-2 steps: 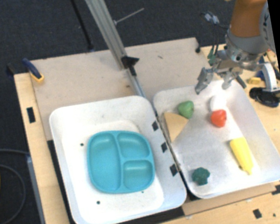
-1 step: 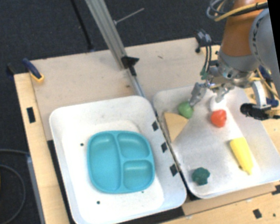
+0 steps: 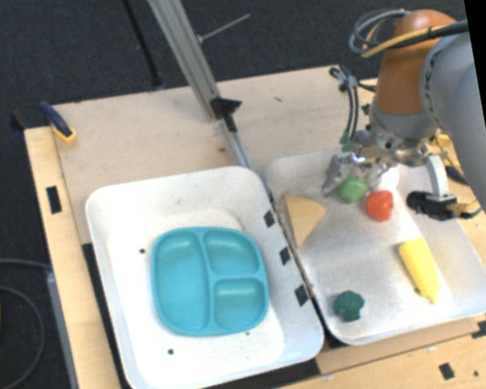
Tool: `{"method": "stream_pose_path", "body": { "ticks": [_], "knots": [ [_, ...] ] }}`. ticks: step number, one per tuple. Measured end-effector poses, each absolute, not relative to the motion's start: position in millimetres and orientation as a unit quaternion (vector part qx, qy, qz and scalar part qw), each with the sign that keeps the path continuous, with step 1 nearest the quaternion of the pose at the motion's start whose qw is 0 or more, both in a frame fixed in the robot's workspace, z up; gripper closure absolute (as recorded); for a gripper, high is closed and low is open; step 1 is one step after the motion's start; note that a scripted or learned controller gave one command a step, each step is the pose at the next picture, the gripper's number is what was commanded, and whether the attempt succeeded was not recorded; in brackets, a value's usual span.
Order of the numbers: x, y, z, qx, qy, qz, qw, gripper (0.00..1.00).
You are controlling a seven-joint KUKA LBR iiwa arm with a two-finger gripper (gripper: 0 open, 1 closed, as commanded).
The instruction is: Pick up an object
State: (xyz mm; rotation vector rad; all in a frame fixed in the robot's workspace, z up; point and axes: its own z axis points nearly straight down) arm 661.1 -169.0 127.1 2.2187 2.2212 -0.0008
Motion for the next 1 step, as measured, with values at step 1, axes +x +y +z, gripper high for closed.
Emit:
{"method": "stream_pose_path", "body": {
  "ticks": [1],
  "knots": [
    [660.3,-170.7,141.9,0.707,0.708,-0.0023,0.000,1.00]
  ]
}}
